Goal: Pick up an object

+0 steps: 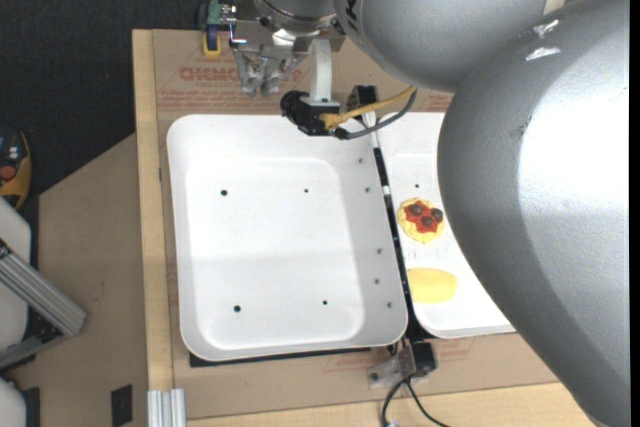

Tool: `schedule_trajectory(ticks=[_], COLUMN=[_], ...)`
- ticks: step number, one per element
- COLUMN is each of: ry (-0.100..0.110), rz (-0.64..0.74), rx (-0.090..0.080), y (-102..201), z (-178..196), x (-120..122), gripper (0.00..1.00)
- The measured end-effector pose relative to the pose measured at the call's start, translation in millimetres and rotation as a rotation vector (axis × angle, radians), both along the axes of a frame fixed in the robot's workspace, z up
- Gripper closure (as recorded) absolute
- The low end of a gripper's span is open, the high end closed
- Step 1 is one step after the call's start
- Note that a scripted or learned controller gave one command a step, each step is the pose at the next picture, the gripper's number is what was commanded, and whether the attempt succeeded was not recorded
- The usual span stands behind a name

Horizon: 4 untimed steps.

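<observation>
Right bin [470, 323] holds a yellow piece [432, 285], far from hand [262, 75]; grip unclear.

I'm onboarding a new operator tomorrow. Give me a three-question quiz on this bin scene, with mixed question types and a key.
1. True or false: the yellow object lies in the left bin.
2. Which item sits farther from the camera in the right bin: A) red-and-yellow object, B) yellow object?
3. Fill in: the gripper is above the bench's ____ edge, outside both bins.

Key: 1 false; 2 A; 3 far.
</observation>
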<state>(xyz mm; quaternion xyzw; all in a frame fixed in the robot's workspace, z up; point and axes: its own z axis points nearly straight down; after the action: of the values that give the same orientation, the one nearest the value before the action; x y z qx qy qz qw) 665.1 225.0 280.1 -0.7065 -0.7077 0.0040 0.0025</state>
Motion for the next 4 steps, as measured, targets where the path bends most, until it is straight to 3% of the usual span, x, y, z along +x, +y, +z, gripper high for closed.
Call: schedule_trajectory(ticks=[1,2,3,4], ry=[-0.019,-0.001,-0.017,-0.003], rz=[-0.004,0.001,-0.002,-0.001], rx=[0.004,0.001,0.004,0.001], y=[-33,1,-11,-1], z=[67,1,63,6], x=[2,0,2,1], gripper=[1.0,1.0,1.0,1.0])
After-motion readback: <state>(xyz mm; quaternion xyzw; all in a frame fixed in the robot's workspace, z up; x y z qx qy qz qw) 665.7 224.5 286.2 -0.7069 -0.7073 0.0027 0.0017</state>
